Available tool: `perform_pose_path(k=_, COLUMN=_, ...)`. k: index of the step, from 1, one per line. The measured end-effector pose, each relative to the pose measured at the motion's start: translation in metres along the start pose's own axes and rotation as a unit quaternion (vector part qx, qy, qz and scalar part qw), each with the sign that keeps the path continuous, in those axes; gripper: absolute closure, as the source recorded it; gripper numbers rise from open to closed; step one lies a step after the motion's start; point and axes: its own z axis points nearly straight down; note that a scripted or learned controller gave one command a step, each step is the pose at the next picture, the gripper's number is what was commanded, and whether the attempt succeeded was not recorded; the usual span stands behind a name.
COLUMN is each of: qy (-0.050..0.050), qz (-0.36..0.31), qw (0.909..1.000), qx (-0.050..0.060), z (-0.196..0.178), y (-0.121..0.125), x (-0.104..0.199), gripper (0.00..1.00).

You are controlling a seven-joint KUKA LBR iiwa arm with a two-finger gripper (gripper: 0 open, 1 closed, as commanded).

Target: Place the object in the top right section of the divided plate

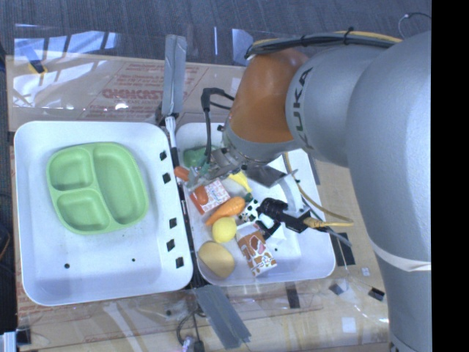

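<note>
The green divided plate [97, 185] lies in the left bin [88, 270], with nothing in its three sections. In the right bin [315, 259] lies a pile of toy food: a red-and-white carton [209, 195], a carrot [226, 209], a yellow lemon [224, 230], a tan potato [216, 259], a brown printed carton [256, 253], a yellow banana piece [242, 182] and a green item [193, 156]. My gripper [214, 169] reaches down at the pile's upper left, just above the red-and-white carton. The wrist hides its fingertips.
The bulky grey arm with its orange band [267, 97] covers the right bin's upper half. A black clip with a yellow cable [282, 217] hangs over the bin's middle. A raised divider with black tabs [174, 196] separates the bins.
</note>
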Motion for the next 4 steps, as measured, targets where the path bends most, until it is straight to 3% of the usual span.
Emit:
perform_pose_path(k=1, qy=-0.001, qz=-0.175, qw=0.9845, qx=-0.001, z=-0.030, y=0.103, x=0.030, gripper=1.00)
perform_pose_path(k=2, qy=0.000, qz=-0.328, qw=0.9445, qx=0.000, z=-0.048, y=0.104, x=0.101, gripper=1.00)
perform_pose_path(k=3, qy=0.000, qz=-0.189, qw=0.9819, qx=0.000, z=-0.053, y=0.111, x=0.201, gripper=1.00)
perform_pose_path(k=4, qy=0.000, qz=-0.189, qw=0.9820, qx=0.000, z=-0.053, y=0.111, x=0.201, gripper=0.00)
